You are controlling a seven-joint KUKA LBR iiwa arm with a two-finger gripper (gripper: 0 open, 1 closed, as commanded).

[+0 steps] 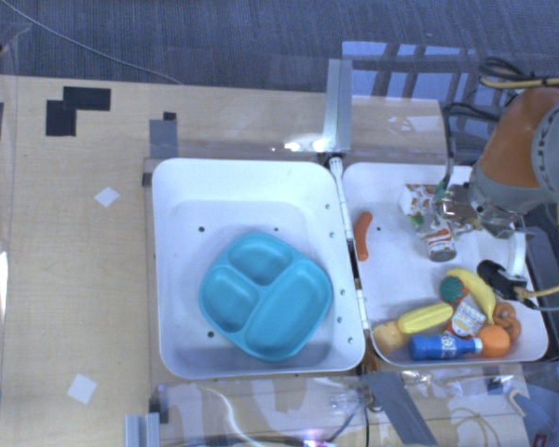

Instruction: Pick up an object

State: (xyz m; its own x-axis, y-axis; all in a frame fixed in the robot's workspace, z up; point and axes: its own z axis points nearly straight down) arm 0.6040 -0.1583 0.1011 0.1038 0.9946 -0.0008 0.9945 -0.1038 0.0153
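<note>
End effector (444,220): we see it low in the right bin (391,277), over a small can (440,243); we cannot tell its state.
Other objects: a banana (475,289) and blue bottle (444,346) are heaped at the near corner.
Left bin (177,250): holds a blue divided plate (265,294).
</note>
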